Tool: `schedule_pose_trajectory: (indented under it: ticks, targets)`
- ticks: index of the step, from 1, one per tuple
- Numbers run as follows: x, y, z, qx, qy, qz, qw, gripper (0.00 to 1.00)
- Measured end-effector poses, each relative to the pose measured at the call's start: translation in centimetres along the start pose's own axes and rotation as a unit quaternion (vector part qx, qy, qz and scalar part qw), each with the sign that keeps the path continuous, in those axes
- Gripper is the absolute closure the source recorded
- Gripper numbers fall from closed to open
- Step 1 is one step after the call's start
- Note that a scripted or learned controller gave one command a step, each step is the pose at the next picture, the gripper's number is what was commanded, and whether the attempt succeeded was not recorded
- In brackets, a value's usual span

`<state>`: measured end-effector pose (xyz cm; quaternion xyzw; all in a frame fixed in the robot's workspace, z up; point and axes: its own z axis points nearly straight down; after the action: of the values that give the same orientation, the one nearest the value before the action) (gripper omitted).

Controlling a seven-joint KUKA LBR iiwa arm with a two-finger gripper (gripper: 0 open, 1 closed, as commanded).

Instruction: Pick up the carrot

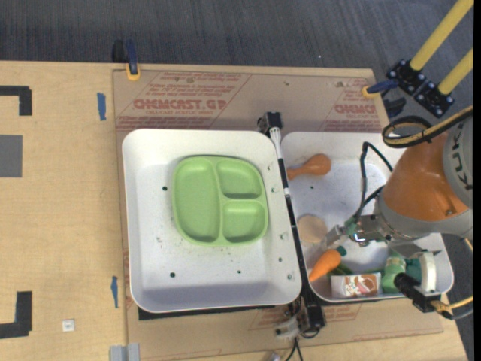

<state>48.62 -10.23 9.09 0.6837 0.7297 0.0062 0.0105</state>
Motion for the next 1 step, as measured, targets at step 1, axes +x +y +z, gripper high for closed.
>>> schedule_pose_trajectory:
  ticks: [1]
  targets:
    - [0.51,-0.27,0.01,0.005,0.0,0.076,0.9971,0.0]
